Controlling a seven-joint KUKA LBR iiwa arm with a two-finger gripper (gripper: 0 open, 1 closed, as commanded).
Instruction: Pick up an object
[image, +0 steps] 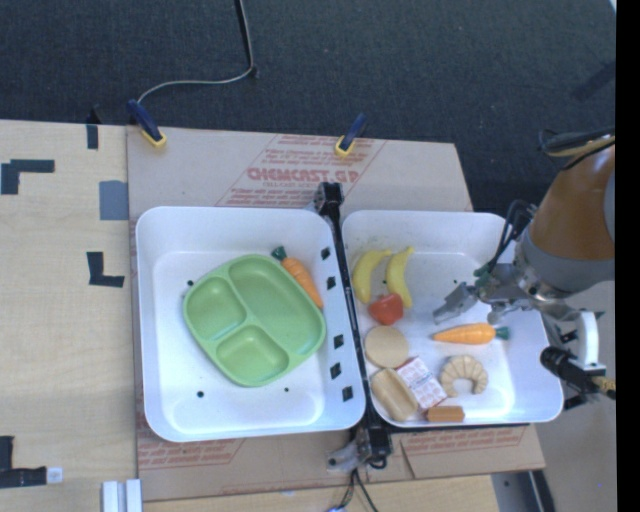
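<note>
Gripper (462, 299) of grey metal hangs with fingers spread, pinching nothing. Just below it lies a smooth, tapered orange plastic carrot (466, 335), long axis level across the right white bin (440, 228), its tip pointing left and green stub pointing right.

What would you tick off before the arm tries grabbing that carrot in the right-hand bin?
1. Tool is above the right bin: ok.
2. Target carrot lies in plain sight, just below the tool: ok.
3. Tool already touching the carrot: cannot tell.
4. Croissant sits close beside the carrot and may get bumped: not ok.
5. Bananas and tomato lie left of the tool, apart from it: ok.
</note>
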